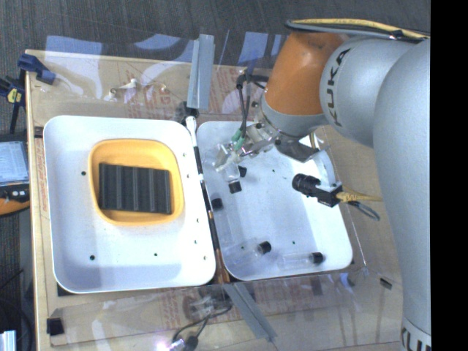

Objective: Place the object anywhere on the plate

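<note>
Gripper point(235, 152) low over right bin point(292, 262), finger state unclear, small black object point(235, 186) just below it

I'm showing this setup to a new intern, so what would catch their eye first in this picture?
Probably the big grey arm with its orange band, reaching in from the right over the right bin. Next, the yellow plate in the left bin, with a dark ridged block lying on it. The end effector hangs low near the right bin's upper left corner, above a few small dark pieces.
</note>
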`<action>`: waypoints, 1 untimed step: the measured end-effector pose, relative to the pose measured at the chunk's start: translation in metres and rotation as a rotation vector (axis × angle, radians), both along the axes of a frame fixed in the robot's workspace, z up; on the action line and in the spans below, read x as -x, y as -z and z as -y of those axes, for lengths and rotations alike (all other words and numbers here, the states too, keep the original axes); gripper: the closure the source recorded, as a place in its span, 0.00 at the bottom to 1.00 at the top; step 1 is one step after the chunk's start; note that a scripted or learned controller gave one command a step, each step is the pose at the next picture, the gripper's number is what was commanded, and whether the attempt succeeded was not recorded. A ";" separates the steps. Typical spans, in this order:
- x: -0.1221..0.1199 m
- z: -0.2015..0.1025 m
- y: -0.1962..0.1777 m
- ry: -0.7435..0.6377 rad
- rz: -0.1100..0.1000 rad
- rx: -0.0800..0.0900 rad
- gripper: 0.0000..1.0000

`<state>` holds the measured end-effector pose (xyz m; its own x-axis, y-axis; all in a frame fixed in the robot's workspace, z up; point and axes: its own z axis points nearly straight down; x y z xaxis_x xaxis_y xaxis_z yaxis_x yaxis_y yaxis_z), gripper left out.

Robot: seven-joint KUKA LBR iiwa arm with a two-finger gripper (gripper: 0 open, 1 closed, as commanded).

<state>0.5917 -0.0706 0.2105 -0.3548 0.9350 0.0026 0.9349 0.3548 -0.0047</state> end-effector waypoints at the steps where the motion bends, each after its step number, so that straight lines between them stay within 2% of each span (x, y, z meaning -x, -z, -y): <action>1: 0.003 -0.019 0.019 -0.158 0.001 -0.001 1.00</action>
<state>0.5892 -0.0520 0.1919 -0.4973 0.8676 0.0028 0.8676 0.4973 -0.0037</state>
